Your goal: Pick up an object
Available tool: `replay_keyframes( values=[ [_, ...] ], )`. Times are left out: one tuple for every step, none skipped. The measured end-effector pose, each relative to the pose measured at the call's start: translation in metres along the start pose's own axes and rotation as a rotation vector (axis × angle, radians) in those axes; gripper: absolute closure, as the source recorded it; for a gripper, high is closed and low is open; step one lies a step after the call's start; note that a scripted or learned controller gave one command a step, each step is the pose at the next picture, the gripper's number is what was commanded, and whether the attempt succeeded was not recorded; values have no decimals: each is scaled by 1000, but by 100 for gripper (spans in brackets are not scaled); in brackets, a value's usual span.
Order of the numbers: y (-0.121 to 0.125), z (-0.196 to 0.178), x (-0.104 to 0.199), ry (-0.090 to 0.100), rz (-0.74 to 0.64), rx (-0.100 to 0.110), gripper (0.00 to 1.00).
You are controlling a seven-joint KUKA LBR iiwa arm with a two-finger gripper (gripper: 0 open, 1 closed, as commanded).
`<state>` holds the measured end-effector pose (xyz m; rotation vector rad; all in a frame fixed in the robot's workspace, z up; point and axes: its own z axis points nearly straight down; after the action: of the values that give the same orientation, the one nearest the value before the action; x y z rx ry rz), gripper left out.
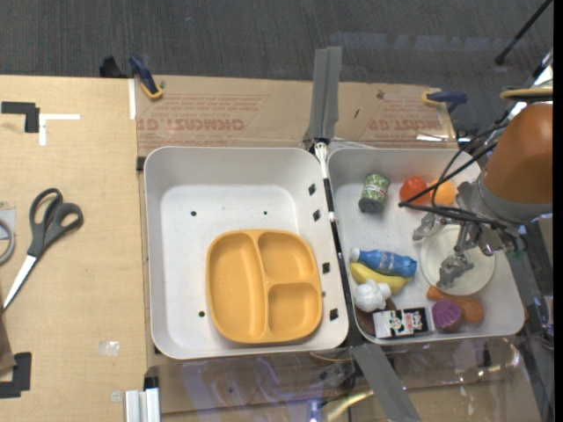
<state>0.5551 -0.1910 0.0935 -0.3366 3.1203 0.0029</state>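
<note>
Yellow tray, blue bottle, perhaps green can.

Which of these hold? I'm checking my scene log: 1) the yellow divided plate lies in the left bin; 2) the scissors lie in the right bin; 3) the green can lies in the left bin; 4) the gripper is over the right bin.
1) True: the yellow divided plate lies in the left bin.
2) False: the scissors lie on the bench, outside both bins.
3) False: the green can lies in the right bin.
4) True: the gripper is there.

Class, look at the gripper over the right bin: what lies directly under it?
Under the gripper lies a pale round dish in the right bin. Whatever sits on the dish beneath the fingers is covered.
</note>
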Motion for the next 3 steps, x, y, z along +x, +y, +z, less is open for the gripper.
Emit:
replay_keyframes(
  values=[
    [34,-3,40,-15,34,8,0],
    [87,1,21,-2,183,3,0],
    [100,-1,40,-8,359,6,0]
  ],
)
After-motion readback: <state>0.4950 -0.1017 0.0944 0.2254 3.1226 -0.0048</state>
